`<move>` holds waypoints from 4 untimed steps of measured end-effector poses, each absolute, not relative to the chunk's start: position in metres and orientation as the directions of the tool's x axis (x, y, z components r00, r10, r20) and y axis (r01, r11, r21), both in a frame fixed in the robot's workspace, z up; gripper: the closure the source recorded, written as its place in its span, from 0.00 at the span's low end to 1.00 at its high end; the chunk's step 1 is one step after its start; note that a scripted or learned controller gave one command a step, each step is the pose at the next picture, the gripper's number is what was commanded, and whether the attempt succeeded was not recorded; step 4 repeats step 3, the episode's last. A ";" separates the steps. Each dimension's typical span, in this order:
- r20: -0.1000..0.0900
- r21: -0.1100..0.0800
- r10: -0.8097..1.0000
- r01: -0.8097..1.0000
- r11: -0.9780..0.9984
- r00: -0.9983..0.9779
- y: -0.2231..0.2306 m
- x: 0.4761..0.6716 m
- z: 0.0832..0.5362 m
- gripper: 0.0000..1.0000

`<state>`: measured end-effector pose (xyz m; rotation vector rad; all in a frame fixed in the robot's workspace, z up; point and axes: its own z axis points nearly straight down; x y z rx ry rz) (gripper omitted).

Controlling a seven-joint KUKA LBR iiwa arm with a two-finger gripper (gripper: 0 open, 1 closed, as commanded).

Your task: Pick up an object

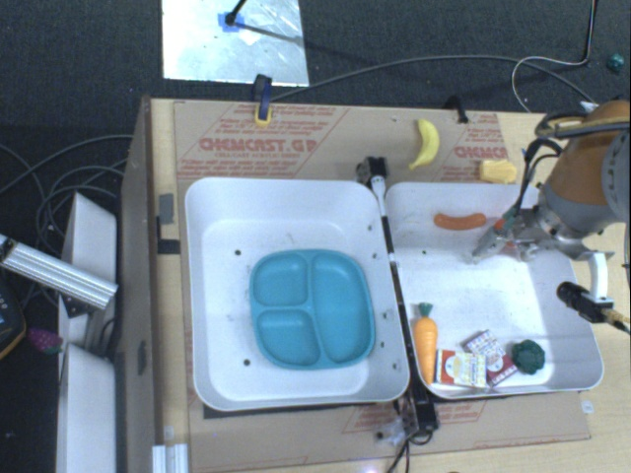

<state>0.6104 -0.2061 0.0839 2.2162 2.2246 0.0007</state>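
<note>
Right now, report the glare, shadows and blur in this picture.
Camera view: the foil sheet on the floor glares brightest; the white bins are evenly lit with soft, faint shadows; the gripper is slightly blurred, fingers hard to read; small print on the boxes is too soft to make out.

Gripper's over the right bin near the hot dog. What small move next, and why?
Probably ease the gripper a little toward the left bin and lower it over the hot dog. The hot dog lies alone near the far wall of the right bin, just beside the gripper, while the carrot, small boxes and green toy crowd the near end.
</note>
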 end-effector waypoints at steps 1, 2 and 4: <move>0.002 -0.007 1.000 1.000 0.007 -0.007 -0.151 0.663 0.083 0.00; -0.001 0.002 1.000 1.000 0.002 -0.002 -0.158 0.630 0.085 0.00; -0.002 0.005 1.000 1.000 0.004 -0.004 -0.158 0.631 0.096 1.00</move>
